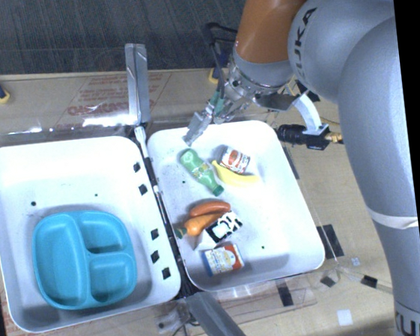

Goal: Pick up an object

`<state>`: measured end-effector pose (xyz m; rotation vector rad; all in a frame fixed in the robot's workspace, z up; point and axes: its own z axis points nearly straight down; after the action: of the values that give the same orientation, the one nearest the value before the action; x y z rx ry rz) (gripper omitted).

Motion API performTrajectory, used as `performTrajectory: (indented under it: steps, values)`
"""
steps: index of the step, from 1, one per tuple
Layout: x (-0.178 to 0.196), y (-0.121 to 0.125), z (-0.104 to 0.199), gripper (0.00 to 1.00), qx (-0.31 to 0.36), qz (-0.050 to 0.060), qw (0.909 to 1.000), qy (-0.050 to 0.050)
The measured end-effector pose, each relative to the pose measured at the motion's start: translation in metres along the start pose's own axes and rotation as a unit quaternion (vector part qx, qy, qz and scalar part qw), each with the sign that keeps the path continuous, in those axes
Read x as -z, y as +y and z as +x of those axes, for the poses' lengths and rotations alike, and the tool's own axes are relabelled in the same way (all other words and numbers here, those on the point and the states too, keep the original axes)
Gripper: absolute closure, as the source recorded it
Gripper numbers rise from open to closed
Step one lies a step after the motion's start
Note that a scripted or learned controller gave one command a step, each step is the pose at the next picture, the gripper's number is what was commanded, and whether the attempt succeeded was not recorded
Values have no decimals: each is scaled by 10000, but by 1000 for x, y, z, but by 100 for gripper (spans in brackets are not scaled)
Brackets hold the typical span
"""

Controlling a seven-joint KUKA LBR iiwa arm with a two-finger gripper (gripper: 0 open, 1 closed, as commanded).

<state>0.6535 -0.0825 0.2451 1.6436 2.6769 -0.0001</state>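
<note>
brown cardboard covers the bench (51, 99) under my two white bins. on my screen the left bin (1, 187) holds a blue divided tray (85, 259). the right bin (291, 222) holds a green bottle (200, 171), a yellow banana (235, 174) touching a small red-labelled can (235, 159), a carrot (206, 213), a black-and-white packet (224, 227) and a little carton (222, 260). the gripper (194, 132) hangs over the right bin's far edge, just above the bottle, nothing between its fingers; open or closed, i can't tell.

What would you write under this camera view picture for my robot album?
Robot arm's end effector hovers over toy food in the right bin; blue tray sits in the left.
</note>
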Motion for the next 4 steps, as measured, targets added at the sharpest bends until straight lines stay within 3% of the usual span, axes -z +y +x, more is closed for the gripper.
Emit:
performTrajectory:
  steps: [1,2,3,4]
  values:
    - [-153,-9,-11,0,502,3,9987,2]
    - [-143,-8,-11,100,524,2,9986,-1]
    - [-143,-8,-11,0,525,2,9986,-2]
    - [-132,-7,-11,100,545,-2,9985,-6]
